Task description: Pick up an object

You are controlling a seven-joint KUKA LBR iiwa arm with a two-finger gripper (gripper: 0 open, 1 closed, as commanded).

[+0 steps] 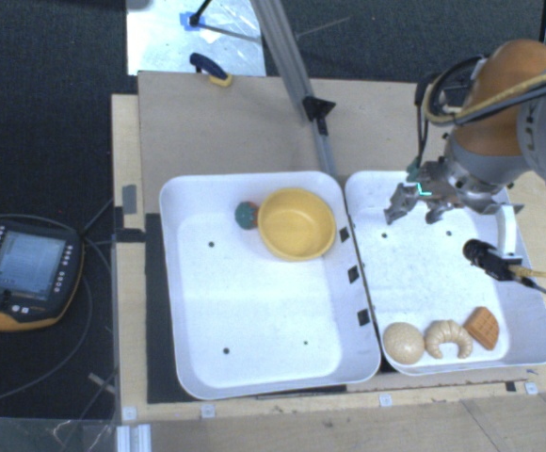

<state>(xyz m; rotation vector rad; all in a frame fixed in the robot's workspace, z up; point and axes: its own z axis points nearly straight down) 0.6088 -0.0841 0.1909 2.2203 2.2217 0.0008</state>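
My gripper [413, 212] hangs over the far part of the right bin [537, 290], its two fingers spread open with nothing between them. Along this bin's near edge lie a round pale bun [404, 343], a croissant [449, 339] and a small brown waffle piece [483, 327], all well below the gripper. In the left bin [254, 328] a yellow bowl [297, 224] sits at the far right corner, with a small dark green ball [246, 215] touching its left side.
A slanted metal pole [292, 55] ends in a black clamp just behind the bins. A yellow and black clip [209, 67] lies on the board at the back. A teach pendant [19, 276] rests on the floor to the left.
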